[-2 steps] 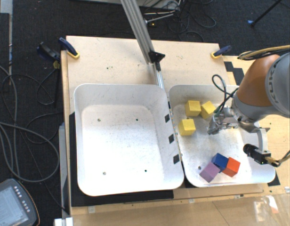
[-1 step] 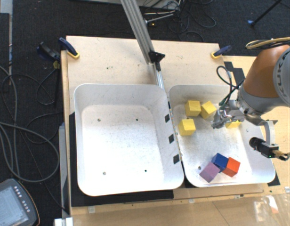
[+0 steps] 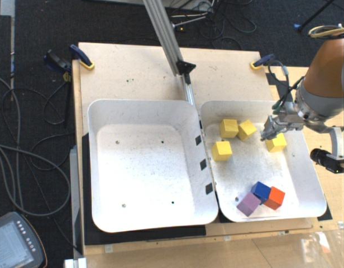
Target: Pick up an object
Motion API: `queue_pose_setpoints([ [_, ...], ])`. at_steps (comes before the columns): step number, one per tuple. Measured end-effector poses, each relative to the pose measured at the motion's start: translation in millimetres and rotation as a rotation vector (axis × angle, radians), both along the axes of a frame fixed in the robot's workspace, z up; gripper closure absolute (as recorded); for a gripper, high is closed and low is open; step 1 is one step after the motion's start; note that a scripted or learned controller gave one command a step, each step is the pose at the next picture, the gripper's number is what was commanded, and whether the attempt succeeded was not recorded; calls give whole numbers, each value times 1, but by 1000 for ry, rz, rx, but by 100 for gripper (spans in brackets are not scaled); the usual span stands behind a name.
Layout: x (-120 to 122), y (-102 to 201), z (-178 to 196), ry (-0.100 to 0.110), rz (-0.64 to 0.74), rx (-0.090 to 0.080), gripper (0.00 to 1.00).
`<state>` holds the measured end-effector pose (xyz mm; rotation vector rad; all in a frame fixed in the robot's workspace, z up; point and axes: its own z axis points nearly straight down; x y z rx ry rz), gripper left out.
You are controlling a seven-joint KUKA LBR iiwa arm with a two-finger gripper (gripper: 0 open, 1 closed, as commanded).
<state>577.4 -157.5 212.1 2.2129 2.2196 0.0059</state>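
Right bin (image 3: 306, 177) is holding the blocks — purple block (image 3: 249, 204), blue block (image 3: 262, 191), orange block (image 3: 276, 197) are sitting nearest, then four yellow blocks; gripper (image 3: 270, 132) is hanging touching the rightmost yellow block (image 3: 277, 143) — finger state is reading as can't tell

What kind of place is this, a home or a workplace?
Most likely a robotics lab: a robot arm reaches over two white bins clamped to a bench, coloured test blocks lie inside, and cables trail over the floor.
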Motion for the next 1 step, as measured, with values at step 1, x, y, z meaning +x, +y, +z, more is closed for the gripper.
queue_pose_setpoints([
  [1, 1, 0, 21, 3, 0, 1, 100],
])
